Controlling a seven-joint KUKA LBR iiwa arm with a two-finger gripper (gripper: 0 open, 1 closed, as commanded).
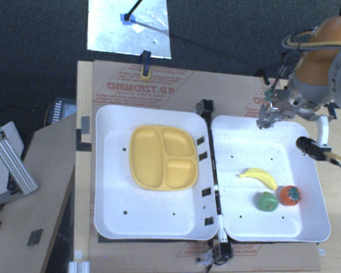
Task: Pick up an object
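Banana [259,177], green fruit [266,201] and tomato [290,195] cluster at five o'clock in my right bin [302,228], while my hand [268,117] hovers at twelve, nothing between its fingers, spread untellable.

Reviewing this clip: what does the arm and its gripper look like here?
The arm is grey with a rounded orange section on top. Dark cables loop beside the wrist. The gripper is a small grey metal unit. A white bracket with a black cylindrical part hangs below the arm.
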